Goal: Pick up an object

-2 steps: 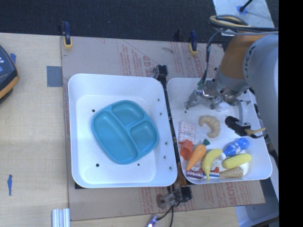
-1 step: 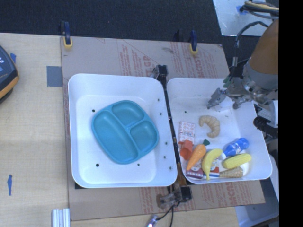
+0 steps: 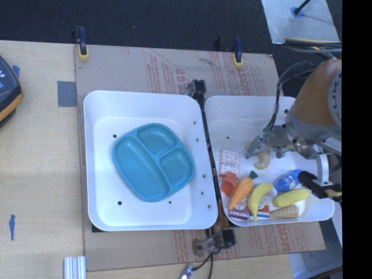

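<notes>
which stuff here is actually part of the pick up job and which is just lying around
Part of the job:
gripper, low in the right bin
small beige piece just under it
carrot, banana, corn cob, blue item, printed packet

Just lying about:
blue divided plate in the left bin
clamps on the cardboard
device at the bench's left edge

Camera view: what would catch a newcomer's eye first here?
The blue divided plate lies alone in the left bin, the largest patch of colour. In the right bin, bright toy food crowds the near edge: a carrot, a banana and a corn cob. The grey and orange arm hangs over that bin.
</notes>
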Robot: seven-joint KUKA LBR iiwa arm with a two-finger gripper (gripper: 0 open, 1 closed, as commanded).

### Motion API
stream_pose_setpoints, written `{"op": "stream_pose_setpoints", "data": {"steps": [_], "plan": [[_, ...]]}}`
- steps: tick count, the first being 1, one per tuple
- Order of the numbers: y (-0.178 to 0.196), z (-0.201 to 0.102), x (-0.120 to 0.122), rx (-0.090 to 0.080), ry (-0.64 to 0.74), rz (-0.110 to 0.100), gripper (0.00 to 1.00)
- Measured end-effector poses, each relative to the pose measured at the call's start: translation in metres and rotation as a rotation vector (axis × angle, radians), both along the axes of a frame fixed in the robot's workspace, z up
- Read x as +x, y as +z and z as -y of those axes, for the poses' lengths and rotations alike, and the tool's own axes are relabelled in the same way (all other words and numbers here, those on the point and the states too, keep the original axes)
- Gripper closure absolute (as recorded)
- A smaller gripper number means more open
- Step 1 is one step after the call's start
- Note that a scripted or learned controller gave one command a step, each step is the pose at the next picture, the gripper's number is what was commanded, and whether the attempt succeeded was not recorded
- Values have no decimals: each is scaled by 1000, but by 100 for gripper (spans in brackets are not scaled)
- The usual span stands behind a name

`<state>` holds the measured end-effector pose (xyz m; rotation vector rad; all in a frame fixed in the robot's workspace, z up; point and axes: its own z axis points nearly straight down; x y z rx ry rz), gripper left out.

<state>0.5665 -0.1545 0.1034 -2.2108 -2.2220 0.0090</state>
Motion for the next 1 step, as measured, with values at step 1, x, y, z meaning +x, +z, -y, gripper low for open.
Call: {"op": "stream_pose_setpoints", "data": {"steps": [1], "plan": [[-14,22,47,0,0,3,0]]}}
